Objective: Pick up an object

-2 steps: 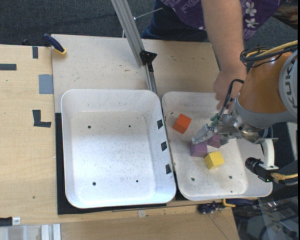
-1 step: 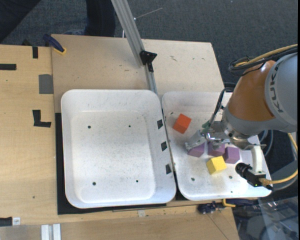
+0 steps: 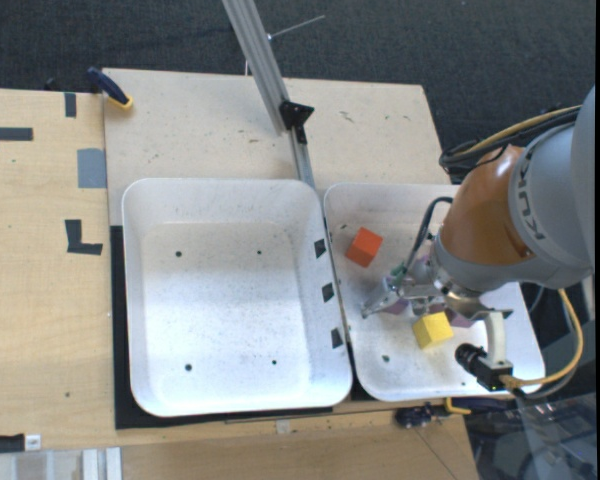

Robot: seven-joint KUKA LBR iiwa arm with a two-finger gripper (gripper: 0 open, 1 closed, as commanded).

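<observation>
In the right bin (image 3: pixel 380 373) an orange block (image 3: pixel 363 246) lies toward the far wall, and a yellow block (image 3: pixel 432 330) lies nearer the front, well apart from the orange one. A small purple piece (image 3: pixel 463 319) shows just beside the yellow block, partly hidden under the arm (image 3: pixel 510 218). The left bin (image 3: pixel 145 268) sits against the right bin. The arm reaches in from the right, its orange band over the right bin, with the gripper (image 3: pixel 395 293) low between the two blocks, nearer the yellow one; whether it is apart or together cannot be told. A slanted metal pole (image 3: pixel 265 58) crosses the wooden bench (image 3: pixel 180 118) behind the bins, above dark carpet (image 3: pixel 430 18).
</observation>
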